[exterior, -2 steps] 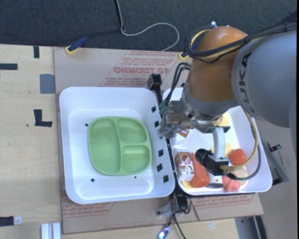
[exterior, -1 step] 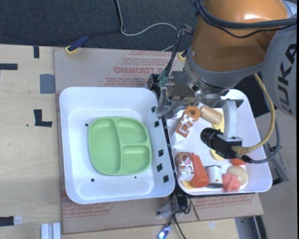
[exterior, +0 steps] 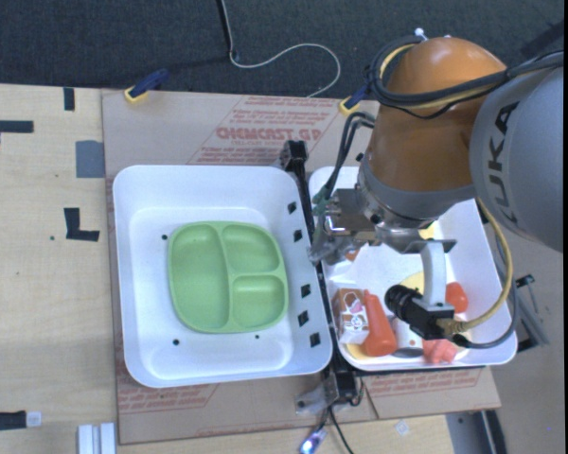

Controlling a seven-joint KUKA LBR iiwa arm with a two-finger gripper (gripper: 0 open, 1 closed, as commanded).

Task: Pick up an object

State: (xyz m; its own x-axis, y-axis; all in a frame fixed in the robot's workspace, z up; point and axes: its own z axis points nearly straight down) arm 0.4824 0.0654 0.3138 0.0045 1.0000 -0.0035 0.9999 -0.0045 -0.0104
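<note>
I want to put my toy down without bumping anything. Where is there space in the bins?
The left bin has bare white floor all around the green divided plate, widest along its top and bottom edges. The right bin is crowded: the arm hangs over it, and toy food fills its lower part.
</note>
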